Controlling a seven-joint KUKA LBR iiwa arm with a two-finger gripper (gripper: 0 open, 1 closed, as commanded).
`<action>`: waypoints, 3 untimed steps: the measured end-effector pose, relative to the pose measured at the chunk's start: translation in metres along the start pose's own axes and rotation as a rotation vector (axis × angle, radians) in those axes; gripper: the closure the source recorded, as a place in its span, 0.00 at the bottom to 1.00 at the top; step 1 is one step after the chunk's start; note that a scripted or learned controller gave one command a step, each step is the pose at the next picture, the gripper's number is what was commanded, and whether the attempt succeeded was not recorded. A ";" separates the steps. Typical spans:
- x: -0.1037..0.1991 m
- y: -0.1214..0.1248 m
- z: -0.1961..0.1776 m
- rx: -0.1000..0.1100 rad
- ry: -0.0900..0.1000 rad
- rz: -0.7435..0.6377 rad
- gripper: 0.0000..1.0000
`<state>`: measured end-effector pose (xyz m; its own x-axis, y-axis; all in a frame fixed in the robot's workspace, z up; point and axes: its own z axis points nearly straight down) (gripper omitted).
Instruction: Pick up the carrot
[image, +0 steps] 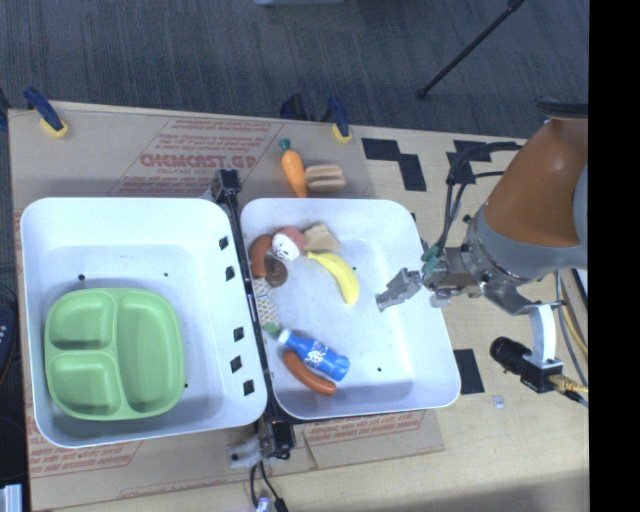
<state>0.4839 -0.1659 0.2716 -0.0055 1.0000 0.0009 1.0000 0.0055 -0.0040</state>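
Observation:
The carrot (292, 171), orange with a green top, lies on the cardboard just behind the right bin's (425, 345) far rim, outside both bins. A small tan and brown block (325, 179) sits right beside it. My gripper (398, 288) hangs over the right part of the right bin, to the right of a yellow banana (340, 276) and well forward and right of the carrot. Nothing shows in the gripper.
The right bin also holds a brown piece (262, 256), a red and white piece (289, 243), a tan wedge (321, 237), a blue bottle (317, 354) and a reddish sausage (308, 376). A green divided plate (115, 352) lies in the left bin (40, 230).

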 end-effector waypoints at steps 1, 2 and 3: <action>0.050 -0.004 0.118 0.003 0.002 0.151 0.00; 0.141 0.026 0.080 0.001 0.000 0.178 0.00; 0.194 0.174 0.080 0.000 0.000 0.275 0.00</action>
<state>0.6561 0.0290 0.1913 0.2665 0.9638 -0.0003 0.9638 -0.2665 -0.0038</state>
